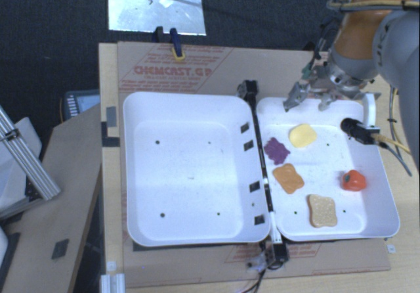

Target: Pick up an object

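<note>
A cardboard-topped bench [197, 65] bears two white bins. In the right bin [380, 216], the gripper [308, 100] hangs spread open and empty, just above the yellow piece [302, 135].

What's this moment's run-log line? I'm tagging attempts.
gripper: open, above right bin's far edge | nearest: flat yellow round piece | held: nothing

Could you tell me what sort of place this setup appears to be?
Most likely a robotics lab's grasping bench: a robot arm reaches over two white bins, toy food such as a slice of bread lies in the right one.
</note>
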Action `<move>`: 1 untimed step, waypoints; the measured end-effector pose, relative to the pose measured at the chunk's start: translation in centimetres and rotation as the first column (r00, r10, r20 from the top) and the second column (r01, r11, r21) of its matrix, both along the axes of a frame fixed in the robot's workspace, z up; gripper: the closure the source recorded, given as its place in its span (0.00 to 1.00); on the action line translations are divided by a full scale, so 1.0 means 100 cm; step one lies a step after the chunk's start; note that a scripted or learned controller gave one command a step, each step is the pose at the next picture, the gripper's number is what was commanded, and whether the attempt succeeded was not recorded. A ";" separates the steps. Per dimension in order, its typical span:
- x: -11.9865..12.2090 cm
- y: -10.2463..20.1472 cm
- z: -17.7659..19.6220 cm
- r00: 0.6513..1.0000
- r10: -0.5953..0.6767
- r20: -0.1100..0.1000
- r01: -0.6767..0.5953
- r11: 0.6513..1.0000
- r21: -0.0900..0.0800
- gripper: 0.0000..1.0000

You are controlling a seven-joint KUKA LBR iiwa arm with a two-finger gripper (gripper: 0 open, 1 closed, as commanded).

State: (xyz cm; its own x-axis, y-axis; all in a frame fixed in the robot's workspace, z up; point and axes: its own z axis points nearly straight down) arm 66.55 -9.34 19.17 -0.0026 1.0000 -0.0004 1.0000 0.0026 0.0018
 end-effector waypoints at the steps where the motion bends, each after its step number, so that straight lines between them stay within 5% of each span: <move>1: 0.005 0.022 0.122 1.000 0.005 0.014 -0.005 1.000 -0.001 0.00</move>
State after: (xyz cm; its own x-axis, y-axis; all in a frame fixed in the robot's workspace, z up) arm 67.09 -7.14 31.34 -0.0078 1.0000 -0.0011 0.9998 0.0078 0.0162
